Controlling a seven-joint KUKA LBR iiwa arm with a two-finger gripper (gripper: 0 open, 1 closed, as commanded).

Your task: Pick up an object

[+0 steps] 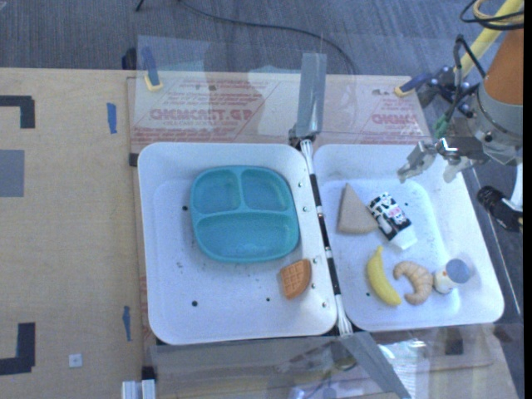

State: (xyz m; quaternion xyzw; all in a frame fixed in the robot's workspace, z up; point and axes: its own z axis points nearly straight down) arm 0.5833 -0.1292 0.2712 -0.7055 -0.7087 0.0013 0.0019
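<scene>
The claw (433,160) is hanging over the far right corner of the right bin (478,314), its two pale fingers (413,165) standing apart with a clear gap between them and nothing sitting in that gap, so it is open and gripping nothing. The grey arm with its orange band (504,71) is reaching in from the right edge, with yellow and black cables looping above it.

Every object in the right bin is lying nearer the camera than the claw. Just below and to the left of the claw, a tan wedge (356,211) is resting flat against the bin's left side. Almost directly below the claw, a small black-and-white carton (391,219) is lying tilted, just beside the wedge and apart from the fingers. Further below, a yellow banana (381,278) is lying lengthwise, and a tan croissant (414,280) is curling just beside it on the right. Below and slightly right of the claw, a small blue-grey and cream piece (451,274) is sitting next to the croissant; what it is I cannot tell.

Well to the left of the claw, across the divider, the left bin (162,306) is holding a teal divided plate (245,214) with three compartments, and an orange waffle-textured piece (295,278) is lying just off the plate's near right corner, close to the divider
</scene>
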